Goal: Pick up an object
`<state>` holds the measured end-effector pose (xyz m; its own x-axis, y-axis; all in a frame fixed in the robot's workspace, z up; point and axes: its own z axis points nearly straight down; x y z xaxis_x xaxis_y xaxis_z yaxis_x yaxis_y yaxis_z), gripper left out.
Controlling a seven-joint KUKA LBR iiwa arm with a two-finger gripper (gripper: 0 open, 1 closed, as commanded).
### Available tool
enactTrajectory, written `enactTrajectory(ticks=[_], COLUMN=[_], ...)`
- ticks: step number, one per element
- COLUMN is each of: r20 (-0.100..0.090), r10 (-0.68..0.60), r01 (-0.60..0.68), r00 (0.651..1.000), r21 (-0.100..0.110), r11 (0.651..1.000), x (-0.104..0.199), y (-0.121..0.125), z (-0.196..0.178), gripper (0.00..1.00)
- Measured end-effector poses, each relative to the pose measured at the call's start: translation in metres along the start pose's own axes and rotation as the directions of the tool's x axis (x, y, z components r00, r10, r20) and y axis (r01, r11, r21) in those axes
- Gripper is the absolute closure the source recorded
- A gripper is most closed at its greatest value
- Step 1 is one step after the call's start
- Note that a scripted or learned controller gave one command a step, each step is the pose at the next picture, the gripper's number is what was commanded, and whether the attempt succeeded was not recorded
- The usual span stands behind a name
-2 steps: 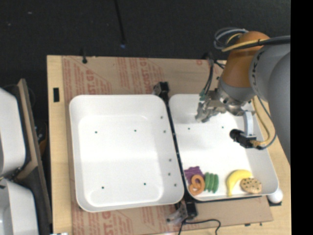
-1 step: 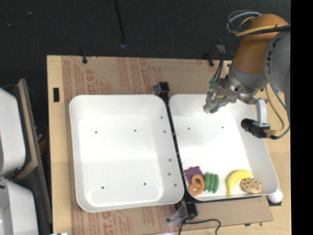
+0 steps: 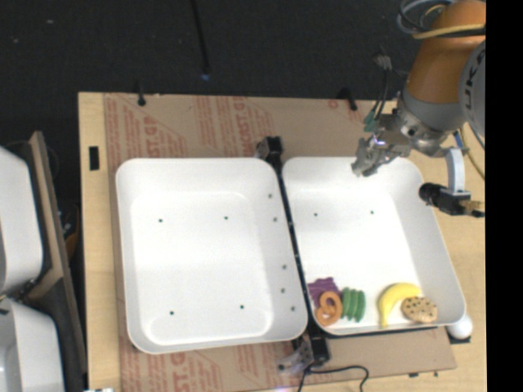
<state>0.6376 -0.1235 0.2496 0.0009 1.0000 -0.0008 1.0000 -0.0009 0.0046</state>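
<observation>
1. The toys lie in a row along the near edge of the right bin (image 3: 425, 219): a purple piece (image 3: 324, 285), an orange ring (image 3: 328, 308) lying partly over it, a green piece (image 3: 354, 303), a banana (image 3: 395, 298) and a cookie (image 3: 419, 308).
2. The ring touches the purple piece and sits just beside the green piece; the cookie rests against the banana's lower end. The group crowds the bin's near wall, the purple piece close to the divider between the bins.
3. The left bin (image 3: 131, 243) sits against the right one; both rest on a cardboard sheet (image 3: 188, 125) on the bench.
4. The gripper (image 3: 365, 163) hangs over the far edge of the right bin, well apart from the toys, with nothing seen between its fingers. They are small and blurred, so how far they are spread cannot be told.
5. The arm (image 3: 437, 64) is cut off at the right; its orange band and grey wrist show above the bin's far right corner.
6. The shapes of the purple and green pieces are too small to make out.
</observation>
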Motion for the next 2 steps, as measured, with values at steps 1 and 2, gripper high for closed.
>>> enactTrajectory(ticks=[1, 2], r20=[0.000, -0.001], r10=[0.000, -0.004], r01=[0.000, 0.004], r00=[1.000, 1.000], r21=[0.000, 0.004], r11=[1.000, 1.000], x=[-0.001, 0.048], y=[0.001, -0.008], z=[-0.044, -0.036], gripper=[1.00, 1.00])
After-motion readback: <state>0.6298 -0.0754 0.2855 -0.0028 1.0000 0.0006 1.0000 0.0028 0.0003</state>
